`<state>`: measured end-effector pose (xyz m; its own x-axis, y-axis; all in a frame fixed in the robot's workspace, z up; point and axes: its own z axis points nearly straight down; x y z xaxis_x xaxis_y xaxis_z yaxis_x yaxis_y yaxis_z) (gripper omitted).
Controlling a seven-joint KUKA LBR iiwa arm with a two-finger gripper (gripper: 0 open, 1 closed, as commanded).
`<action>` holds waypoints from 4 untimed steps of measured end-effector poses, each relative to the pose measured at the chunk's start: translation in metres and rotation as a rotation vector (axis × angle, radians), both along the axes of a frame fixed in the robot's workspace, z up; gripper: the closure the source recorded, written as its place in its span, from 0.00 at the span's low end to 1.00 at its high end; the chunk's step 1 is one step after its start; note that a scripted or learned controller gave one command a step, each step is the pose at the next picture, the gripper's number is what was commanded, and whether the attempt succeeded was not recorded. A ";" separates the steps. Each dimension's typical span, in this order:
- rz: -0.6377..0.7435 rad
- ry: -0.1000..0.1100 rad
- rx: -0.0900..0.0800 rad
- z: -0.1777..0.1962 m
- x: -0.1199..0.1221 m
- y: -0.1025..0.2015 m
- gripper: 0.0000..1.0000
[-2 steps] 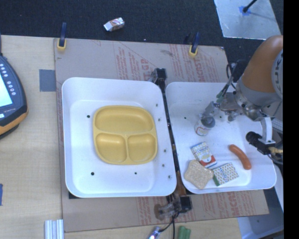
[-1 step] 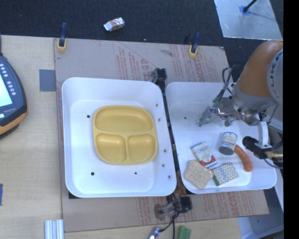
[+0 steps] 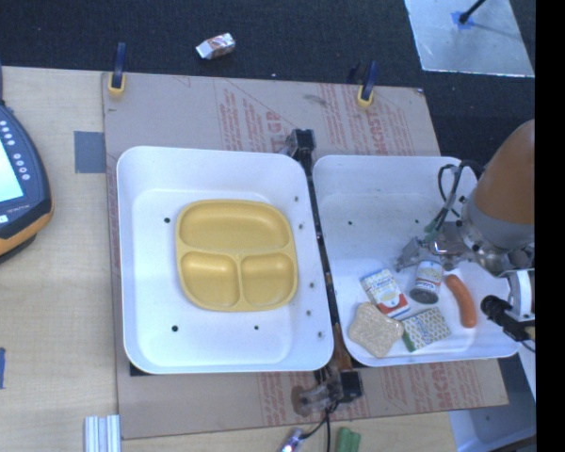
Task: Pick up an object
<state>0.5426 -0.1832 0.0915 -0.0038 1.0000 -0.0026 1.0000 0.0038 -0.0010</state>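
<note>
The right bin (image 3: pixel 377 191) holds several small items near its front right. There is a white, red and blue packet (image 3: pixel 384 290), a small round jar (image 3: pixel 427 281), an orange sausage (image 3: pixel 461 300), a tan cracker (image 3: pixel 374 329) and a green patterned packet (image 3: pixel 425 328). My gripper (image 3: pixel 424 250) hangs low over the bin just behind the jar and the packet. The grey wrist and orange band (image 3: pixel 508 182) rise to its right. Nothing is visibly lifted off the bin floor.
The left bin (image 3: pixel 141 252) carries a yellow three-compartment tray (image 3: pixel 235 252). An orange-edged pendant (image 3: pixel 5 182) lies on the bench at far left. Clamps (image 3: pixel 365 83) hold the cardboard at the back. A wrapper (image 3: pixel 216 46) lies on the dark floor behind.
</note>
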 end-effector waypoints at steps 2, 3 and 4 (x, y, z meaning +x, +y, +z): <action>0.002 -0.005 -0.001 0.001 -0.021 0.029 0.00; 0.000 0.000 0.003 0.001 0.056 -0.017 0.00; 0.002 0.004 0.003 0.000 -0.045 0.029 0.00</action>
